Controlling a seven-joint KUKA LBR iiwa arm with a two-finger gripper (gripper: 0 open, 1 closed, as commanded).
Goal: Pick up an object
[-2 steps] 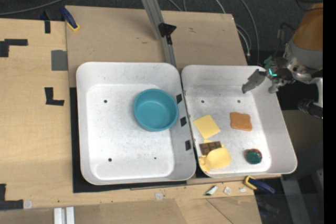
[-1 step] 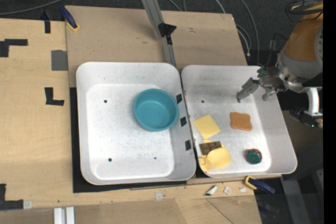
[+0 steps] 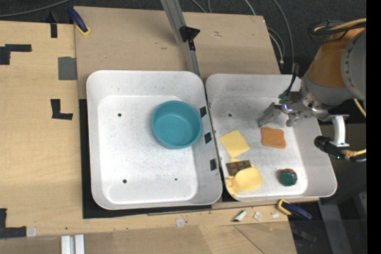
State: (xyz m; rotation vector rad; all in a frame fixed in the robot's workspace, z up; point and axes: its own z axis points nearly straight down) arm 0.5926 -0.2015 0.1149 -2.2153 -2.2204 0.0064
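Lying flat in the right bin (image 3: 309, 187), just below the hand (image 3: 275, 118): orange block (image 3: 273, 138), small, slab-like, probably light and a little soft, likely foam or sponge. Looking best taken across its two short sides, straight down, since a flat top gives nothing to pinch. Hovering above it, hand holding nothing, dark fingers seeming parted, though hard to be sure from this angle. Sitting further out, below and left of the hand: yellow square (image 3: 234, 143), yellow lump (image 3: 247, 179), green ball (image 3: 288, 176). Resting well left, in the other bin (image 3: 107, 187): blue bowl (image 3: 175, 123). Carrying everything, the bench (image 3: 36, 128).
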